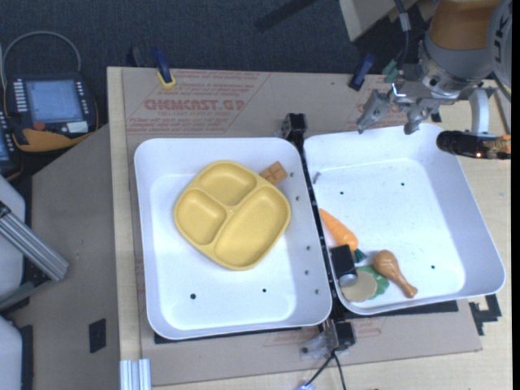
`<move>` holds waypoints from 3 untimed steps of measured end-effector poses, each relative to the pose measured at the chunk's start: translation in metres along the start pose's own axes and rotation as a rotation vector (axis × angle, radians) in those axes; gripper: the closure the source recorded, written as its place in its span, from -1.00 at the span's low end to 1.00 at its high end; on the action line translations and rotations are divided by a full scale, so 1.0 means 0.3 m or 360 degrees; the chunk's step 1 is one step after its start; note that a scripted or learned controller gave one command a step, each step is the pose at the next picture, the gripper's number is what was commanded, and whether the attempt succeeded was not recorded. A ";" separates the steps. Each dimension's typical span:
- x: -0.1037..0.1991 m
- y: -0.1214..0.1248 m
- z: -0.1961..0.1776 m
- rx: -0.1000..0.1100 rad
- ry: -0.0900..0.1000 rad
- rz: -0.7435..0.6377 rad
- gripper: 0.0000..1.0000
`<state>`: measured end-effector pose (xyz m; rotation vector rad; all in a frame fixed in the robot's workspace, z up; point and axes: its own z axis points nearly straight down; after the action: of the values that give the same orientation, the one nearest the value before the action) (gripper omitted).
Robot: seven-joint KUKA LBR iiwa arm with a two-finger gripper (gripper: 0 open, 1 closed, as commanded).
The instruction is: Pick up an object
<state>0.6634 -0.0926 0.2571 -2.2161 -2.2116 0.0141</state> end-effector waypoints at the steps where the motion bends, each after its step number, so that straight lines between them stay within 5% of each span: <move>1: 0.001 0.007 -0.025 -0.0020 -0.0002 -0.0004 -1.00; 3: -0.013 -0.002 0.325 -0.0015 -0.0001 -0.0002 -1.00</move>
<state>0.6615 -0.0965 0.1596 -2.2198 -2.2180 0.0046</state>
